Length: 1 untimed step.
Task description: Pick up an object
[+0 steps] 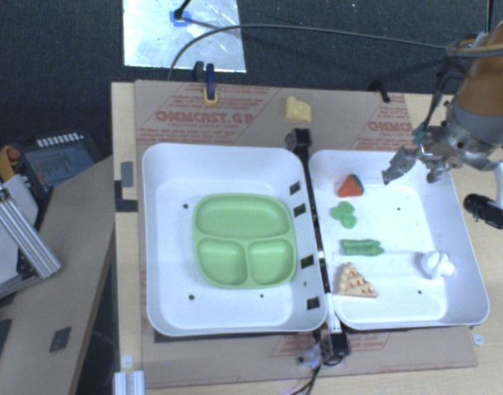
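Divided tray [243, 241] in left bin [165, 220]; pizza slice [355, 281] in right bin [457, 245].

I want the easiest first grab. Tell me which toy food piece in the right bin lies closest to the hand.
The orange-red piece at the far end of the column. It sits just left of the hand; the green pieces, waffle slice and white piece lie farther toward the near rim.

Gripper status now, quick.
Gripper: open, holding nothing, above the far edge of the right bin.
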Tool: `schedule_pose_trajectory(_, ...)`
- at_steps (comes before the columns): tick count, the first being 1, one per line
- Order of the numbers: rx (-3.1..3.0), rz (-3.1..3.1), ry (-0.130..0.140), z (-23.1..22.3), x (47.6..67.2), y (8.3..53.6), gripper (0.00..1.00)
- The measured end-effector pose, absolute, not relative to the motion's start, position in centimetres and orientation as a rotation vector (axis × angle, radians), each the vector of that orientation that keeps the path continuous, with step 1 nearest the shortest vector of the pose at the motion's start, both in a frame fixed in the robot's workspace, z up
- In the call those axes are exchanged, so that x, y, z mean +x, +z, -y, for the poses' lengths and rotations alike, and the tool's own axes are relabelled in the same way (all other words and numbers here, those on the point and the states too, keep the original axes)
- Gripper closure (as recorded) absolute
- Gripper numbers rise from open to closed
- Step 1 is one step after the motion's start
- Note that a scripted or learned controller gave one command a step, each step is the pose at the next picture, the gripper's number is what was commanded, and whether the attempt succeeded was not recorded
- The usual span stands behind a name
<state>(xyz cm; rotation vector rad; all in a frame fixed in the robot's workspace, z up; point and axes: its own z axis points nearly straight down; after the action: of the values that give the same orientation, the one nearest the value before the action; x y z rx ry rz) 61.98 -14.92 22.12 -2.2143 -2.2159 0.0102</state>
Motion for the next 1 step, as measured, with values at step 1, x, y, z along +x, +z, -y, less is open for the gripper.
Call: schedule_pose_trajectory(1,-2.219,2.226,-0.001,14.89,62.24,22.85,0.0)
